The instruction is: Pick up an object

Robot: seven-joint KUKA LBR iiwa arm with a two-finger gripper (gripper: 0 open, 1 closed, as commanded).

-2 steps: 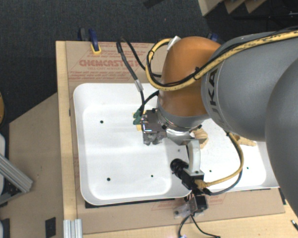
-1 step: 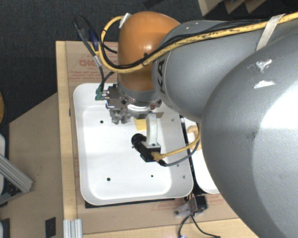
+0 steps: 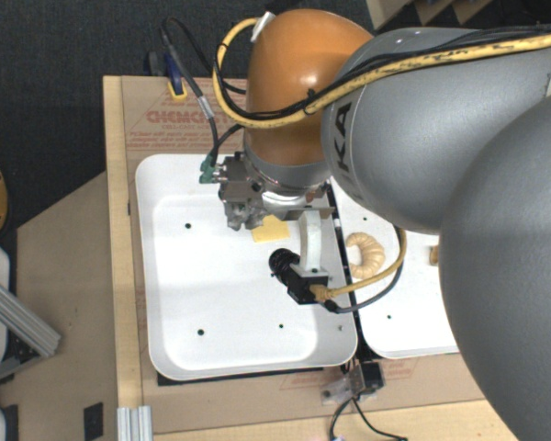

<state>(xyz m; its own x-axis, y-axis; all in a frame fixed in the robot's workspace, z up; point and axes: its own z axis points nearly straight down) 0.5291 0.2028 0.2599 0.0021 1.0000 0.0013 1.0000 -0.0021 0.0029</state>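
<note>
White plastic fills most of what I see: the left bin (image 3: 193, 292) sits on a brown cardboard sheet (image 3: 129, 154) with red lettering along its far edge, and its floor is bare apart from a few small dark dots. Off past the cardboard's far left corner I can make out a blue and yellow tool (image 3: 174, 72) with a cable trailing from it.

Moving right, the gripper (image 3: 243, 211) hangs over the far part of the left bin, a dark metal cluster under the arm's orange band (image 3: 294, 62). From this angle I cannot tell how it is set. A pale yellow block (image 3: 270, 230) lies just beside the gripper, on its near right side, touching or nearly touching it; whether it is gripped or simply resting on the bin floor I cannot make out. Just nearer to me than the block, a black fitting (image 3: 294, 278) and a yellow cable hang from the arm.

Further right, in the right bin (image 3: 395, 338), a tan ring-shaped object like a doughnut (image 3: 365, 253) lies close to the wall between the two bins, well clear of the gripper. The grey arm (image 3: 468, 200) covers the rest.
</note>
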